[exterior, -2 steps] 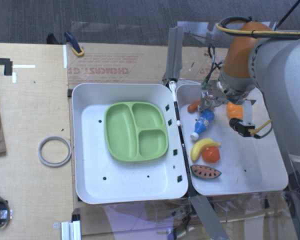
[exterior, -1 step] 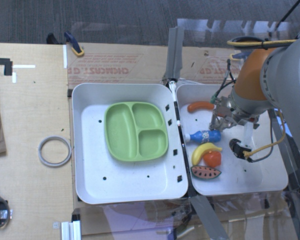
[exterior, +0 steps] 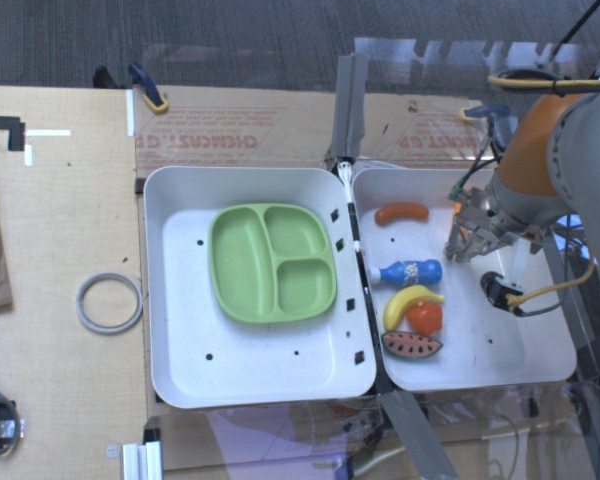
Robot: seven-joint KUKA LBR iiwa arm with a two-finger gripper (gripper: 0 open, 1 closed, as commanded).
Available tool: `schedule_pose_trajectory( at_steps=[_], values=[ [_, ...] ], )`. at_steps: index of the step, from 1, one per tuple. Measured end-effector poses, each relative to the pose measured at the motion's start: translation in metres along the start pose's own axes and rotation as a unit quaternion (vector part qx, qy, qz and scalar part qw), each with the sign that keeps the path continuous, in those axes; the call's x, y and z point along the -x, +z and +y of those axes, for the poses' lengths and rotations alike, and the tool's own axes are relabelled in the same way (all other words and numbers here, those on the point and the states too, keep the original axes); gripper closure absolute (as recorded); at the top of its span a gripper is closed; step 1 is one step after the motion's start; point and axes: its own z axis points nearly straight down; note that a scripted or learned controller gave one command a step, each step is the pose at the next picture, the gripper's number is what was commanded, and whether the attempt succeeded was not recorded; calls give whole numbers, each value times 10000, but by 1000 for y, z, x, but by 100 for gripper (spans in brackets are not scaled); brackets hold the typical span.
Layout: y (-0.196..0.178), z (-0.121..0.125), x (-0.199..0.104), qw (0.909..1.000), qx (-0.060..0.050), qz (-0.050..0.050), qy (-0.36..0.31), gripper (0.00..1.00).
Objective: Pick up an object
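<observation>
Tool (exterior: 467, 238) first: it hangs over the right bin (exterior: 540, 358), at about three o'clock in the view, and its metal fingers point down and toward the bin's middle. Whether they are spread or pressed together cannot be told from this slant; nothing shows between them.

Toy foods lie to the tool's nine o'clock side, along the bin's left part. A sausage (exterior: 401, 212) sits at the top, near the tool's ten o'clock. Below it lies a blue bottle (exterior: 408, 272), then a banana (exterior: 408, 301) touching a tomato (exterior: 426, 317), and lowest a watermelon slice (exterior: 412, 345) just under them.

Farther toward nine o'clock, the left bin (exterior: 180, 358) holds a green divided plate (exterior: 272, 262). On the desk (exterior: 60, 218) beyond it lies a grey ring (exterior: 109, 302).
</observation>
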Motion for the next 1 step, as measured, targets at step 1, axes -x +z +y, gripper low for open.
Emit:
schedule_pose_trajectory(
  at_steps=[1],
  values=[
    [0,44,-2,9833,-4,-4,1819,100]
  ],
)
